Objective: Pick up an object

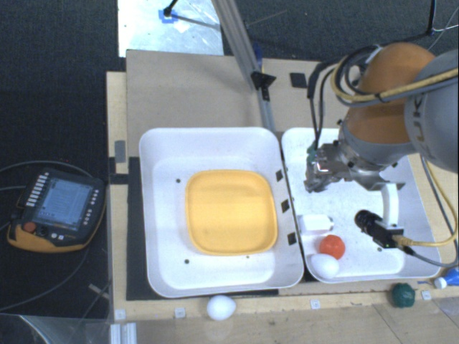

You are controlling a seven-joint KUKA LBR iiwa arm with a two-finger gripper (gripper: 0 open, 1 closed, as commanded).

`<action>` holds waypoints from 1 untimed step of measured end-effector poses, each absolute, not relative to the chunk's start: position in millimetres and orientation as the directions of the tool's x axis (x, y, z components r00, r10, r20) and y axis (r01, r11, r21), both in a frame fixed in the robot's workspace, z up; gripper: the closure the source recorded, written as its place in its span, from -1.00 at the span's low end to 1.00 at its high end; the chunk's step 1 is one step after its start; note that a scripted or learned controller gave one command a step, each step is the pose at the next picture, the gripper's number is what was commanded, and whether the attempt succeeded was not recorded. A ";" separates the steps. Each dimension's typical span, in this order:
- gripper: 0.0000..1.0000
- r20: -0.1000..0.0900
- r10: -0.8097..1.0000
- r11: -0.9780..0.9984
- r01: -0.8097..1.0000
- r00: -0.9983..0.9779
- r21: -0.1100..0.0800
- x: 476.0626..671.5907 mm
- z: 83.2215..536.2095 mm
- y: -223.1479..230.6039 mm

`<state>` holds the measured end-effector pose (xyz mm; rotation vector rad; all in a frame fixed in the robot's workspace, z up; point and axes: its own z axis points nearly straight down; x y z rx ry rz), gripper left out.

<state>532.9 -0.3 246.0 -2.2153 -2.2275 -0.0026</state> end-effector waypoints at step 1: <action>1.00 0.001 1.000 0.005 1.000 -0.005 0.000 544.5 231.0 48.4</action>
